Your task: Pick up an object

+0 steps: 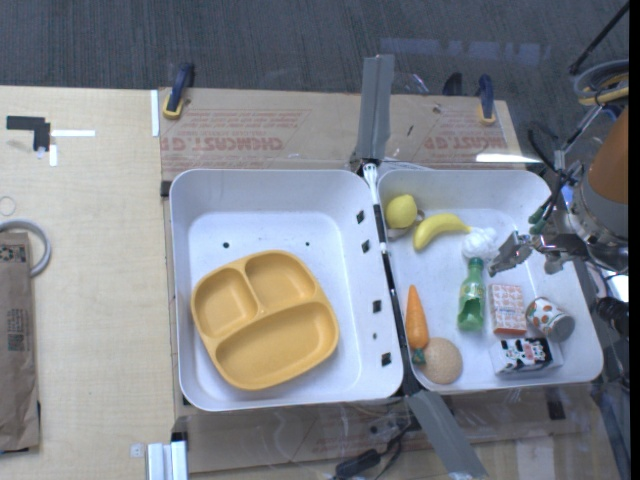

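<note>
The claw (522,251) hangs over the right bin (590,368), entering from the right; its metal fingers (508,257) are small and partly blurred, so whether they stand apart or closed cannot be told, and nothing is seen between them. Just left of it a crumpled white piece (480,239) lies against the top of a green bottle (471,297). Below the claw sit a pink-and-white packet (507,307), a small patterned cup (548,319) on its side, and a black-and-white carton (523,354); their printing is too small to read. Further left lie a banana (438,230), a lemon (400,211), a carrot (416,314) and a round tan item (441,360) touching the carrot's lower end. The left bin (200,208) holds a yellow divided plate (265,317). Both bins rest on the desk (80,218). The arm (610,183) is cut off at the right edge.
</note>
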### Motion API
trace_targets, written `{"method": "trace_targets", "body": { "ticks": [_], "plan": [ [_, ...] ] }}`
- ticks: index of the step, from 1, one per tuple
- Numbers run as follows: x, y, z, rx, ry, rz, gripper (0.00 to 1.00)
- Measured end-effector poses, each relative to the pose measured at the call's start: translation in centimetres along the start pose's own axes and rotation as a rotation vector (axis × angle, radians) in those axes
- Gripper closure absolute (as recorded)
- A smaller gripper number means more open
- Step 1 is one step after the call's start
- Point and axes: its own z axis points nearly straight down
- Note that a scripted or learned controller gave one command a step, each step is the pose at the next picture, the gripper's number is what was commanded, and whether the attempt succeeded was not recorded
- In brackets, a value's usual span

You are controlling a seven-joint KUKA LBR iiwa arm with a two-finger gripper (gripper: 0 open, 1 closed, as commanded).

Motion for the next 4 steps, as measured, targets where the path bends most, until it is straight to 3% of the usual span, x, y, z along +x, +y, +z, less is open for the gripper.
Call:
{"method": "trace_targets", "body": {
  "ticks": [1, 2, 3, 4],
  "plan": [
    [0.0, 0.0, 0.0, 0.0, 0.0, 0.0, 0.0],
    [3.5, -2.5, 12.7, 0.0, 0.001, 0.039, 0.0],
    [3.4, -2.5, 11.9, 0.002, 0.001, 0.044, 1.0],
    [5.8, -3.5, 1.1, -0.001, -0.001, -0.192, 1.0]
  ]
}}
